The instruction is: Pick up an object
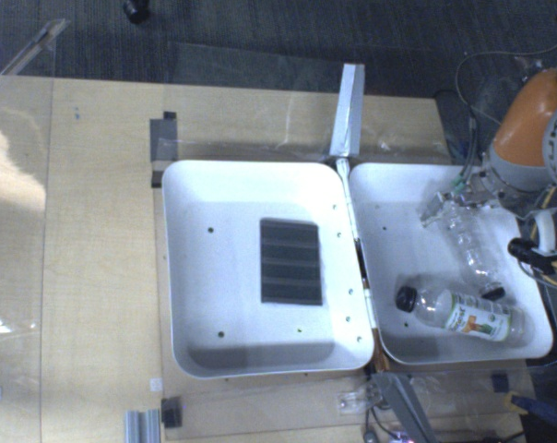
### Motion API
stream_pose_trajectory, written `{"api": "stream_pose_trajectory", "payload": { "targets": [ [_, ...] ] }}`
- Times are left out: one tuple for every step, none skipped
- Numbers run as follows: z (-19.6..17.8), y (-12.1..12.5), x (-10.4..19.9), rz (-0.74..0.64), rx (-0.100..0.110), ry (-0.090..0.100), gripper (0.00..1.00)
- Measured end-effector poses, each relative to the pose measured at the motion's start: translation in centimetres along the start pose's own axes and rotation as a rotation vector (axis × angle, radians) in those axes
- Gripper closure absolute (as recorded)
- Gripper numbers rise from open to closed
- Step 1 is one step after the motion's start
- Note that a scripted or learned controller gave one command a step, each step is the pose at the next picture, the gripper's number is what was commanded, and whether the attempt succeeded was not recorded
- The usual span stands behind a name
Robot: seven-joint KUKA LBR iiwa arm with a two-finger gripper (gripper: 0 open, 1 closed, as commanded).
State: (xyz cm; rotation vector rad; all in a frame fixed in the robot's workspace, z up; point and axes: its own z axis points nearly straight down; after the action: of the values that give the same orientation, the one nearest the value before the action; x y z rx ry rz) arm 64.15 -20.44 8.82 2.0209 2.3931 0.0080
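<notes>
The clear plastic bottle (458,314) with a black cap lies on its side near the front of the right bin (389,210), and a dark ridged block (290,261) sits mid-floor in the left bin (186,247); the 2 bins share the table (85,275). The pincer (465,195) hovers over the right bin's back corner, apart from the bottle, and whether it is released or clenched I cannot tell. Being round and slick, the bottle would likely roll or squirt free from an off-centre squeeze.

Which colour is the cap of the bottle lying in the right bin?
Black. The cap of the bottle shows in the camera view.
</notes>
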Motion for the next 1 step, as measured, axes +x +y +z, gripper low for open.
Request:
{"api": "stream_pose_trajectory", "payload": {
  "targets": [
    [0.14,1.21,2.44,-0.244,0.004,0.003,0.0]
  ]
}}
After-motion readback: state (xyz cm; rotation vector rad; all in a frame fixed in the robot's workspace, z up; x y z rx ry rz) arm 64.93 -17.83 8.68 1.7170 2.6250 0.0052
